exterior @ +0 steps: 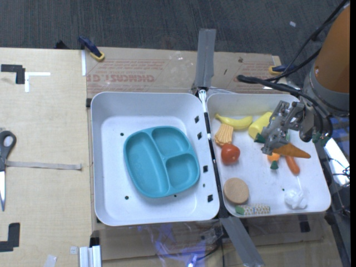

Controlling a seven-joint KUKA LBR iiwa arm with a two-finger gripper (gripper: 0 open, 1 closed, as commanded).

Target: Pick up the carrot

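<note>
Carrot (293, 151) lying in the right bin (320, 203), near its right wall, pointing right, with another orange piece (293, 164) just below it. Tool (271, 144) down at the carrot's left end, touching or nearly so; cannot tell whether apart, together or clamped on anything. Looks like the grasping step, lift not yet done. Next move calls for a firm close across the carrot's thick end, then a straight rise clear of the neighbours. Close by: yellow block (258, 125), banana (235, 120), corn (224, 132), tomato (230, 153), tan disc (236, 191), white crumpled lump (295, 198). Left bin (100, 166) holding a blue divided plate (161, 161). On the bench (39, 138), scissors (4, 154). Mirrored red print on the cardboard behind the bins, not legible.
</note>
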